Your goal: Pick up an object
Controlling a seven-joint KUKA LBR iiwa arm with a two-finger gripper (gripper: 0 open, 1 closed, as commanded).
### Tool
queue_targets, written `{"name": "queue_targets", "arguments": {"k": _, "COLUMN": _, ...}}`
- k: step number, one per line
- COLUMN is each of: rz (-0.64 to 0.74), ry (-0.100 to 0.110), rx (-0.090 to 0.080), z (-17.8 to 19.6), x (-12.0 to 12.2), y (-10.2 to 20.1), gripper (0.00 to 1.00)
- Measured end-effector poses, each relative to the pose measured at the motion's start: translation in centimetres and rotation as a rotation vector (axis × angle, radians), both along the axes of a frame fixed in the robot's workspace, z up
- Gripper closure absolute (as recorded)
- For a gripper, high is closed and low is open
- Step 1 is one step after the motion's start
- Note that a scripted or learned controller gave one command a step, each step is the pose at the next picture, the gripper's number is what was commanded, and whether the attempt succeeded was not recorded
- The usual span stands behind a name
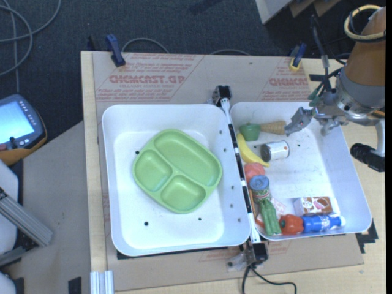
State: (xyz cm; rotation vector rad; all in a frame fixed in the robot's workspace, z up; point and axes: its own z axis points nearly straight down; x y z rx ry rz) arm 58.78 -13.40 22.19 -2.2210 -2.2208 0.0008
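My gripper [301, 120] hangs over the right bin's [343, 182] far end, beside the cone [274, 127]; finger state unreadable. Can [275, 150] and banana [249, 154] lie just left. Green tray [177, 171] in left bin [122, 225].

blue clamps [114, 49] on bench's far edge | cables [27, 17] on dark floor | lit screen [16, 122] at left
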Motion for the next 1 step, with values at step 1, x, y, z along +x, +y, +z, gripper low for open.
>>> {"name": "queue_targets", "arguments": {"k": 1, "rz": 0.004, "ry": 0.006, "rx": 0.003, "z": -3.97, "x": -2.55, "y": 5.07, "gripper": 0.00}}
